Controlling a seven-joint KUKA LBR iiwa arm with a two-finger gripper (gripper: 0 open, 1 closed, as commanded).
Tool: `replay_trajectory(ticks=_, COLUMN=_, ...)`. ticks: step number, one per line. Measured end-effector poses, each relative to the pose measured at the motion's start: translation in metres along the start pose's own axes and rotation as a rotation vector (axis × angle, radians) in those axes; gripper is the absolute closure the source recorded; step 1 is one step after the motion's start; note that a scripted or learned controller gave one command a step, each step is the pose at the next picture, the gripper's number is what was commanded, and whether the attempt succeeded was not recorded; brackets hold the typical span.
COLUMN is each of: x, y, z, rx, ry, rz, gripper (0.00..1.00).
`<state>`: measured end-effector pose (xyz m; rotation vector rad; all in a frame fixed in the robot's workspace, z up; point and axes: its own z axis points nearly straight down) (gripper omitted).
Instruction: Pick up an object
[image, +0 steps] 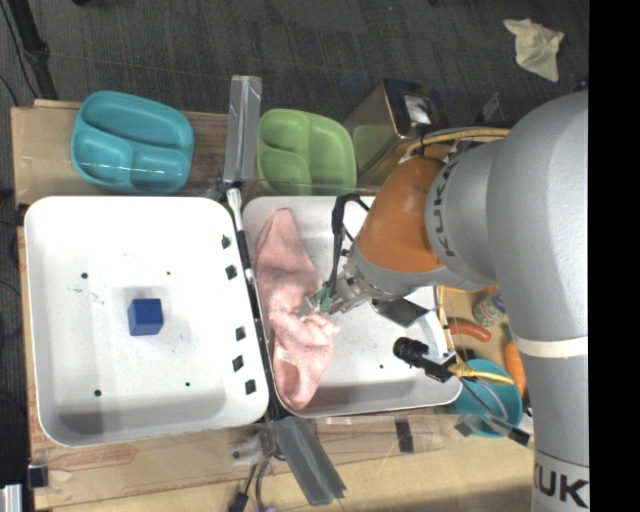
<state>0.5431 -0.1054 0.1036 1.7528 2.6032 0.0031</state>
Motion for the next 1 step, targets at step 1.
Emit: replay_trajectory(ticks=1, x=0.0499, y=0.0845, z=-0.0882, rx=0.005, ry=0.002, rz=0.19, gripper=1.0)
